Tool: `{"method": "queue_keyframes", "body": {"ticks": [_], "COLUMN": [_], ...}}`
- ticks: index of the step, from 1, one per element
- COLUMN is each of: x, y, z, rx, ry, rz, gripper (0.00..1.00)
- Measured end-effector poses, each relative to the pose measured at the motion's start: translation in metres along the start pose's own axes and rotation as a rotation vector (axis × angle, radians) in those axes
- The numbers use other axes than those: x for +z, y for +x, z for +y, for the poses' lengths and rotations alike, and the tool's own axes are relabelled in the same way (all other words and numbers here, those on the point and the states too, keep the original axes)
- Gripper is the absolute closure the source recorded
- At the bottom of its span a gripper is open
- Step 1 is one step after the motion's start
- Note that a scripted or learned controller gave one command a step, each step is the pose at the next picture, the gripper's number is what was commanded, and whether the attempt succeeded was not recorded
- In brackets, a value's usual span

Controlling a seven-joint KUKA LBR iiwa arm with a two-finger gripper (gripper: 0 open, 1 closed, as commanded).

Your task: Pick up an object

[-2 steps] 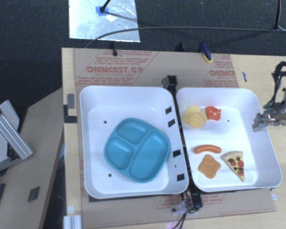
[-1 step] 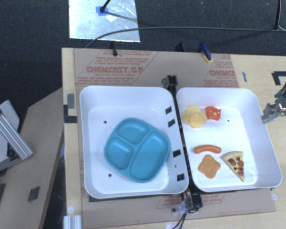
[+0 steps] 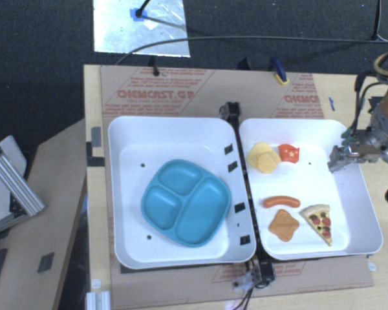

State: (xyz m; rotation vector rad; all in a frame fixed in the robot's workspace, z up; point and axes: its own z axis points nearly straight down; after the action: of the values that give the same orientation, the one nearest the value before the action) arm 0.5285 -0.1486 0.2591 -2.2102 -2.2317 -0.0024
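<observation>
The right white bin (image 3: 355,192) holds several toy foods: a yellow round piece (image 3: 264,158), a small red piece (image 3: 288,152), a sausage (image 3: 282,202), an orange-brown nugget (image 3: 284,225) and a pizza slice (image 3: 319,223). My gripper (image 3: 341,157) hangs at the bin's right rim, above and to the right of the foods, apart from all of them. Nothing shows between its fingertips.
The left white bin (image 3: 129,173) holds a blue divided plate (image 3: 185,201). Black clips run along the seam between the bins (image 3: 238,173). Cardboard lies under both bins, and a cable crosses the far side of the bench.
</observation>
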Motion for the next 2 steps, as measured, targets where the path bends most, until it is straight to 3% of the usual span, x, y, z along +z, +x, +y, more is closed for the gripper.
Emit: {"method": "queue_keyframes", "body": {"ticks": [2], "x": [0.028], "y": [0.114], "z": [-0.001], "rx": [-0.001], "ry": [0.000], "rz": [0.001], "gripper": [1.00]}}
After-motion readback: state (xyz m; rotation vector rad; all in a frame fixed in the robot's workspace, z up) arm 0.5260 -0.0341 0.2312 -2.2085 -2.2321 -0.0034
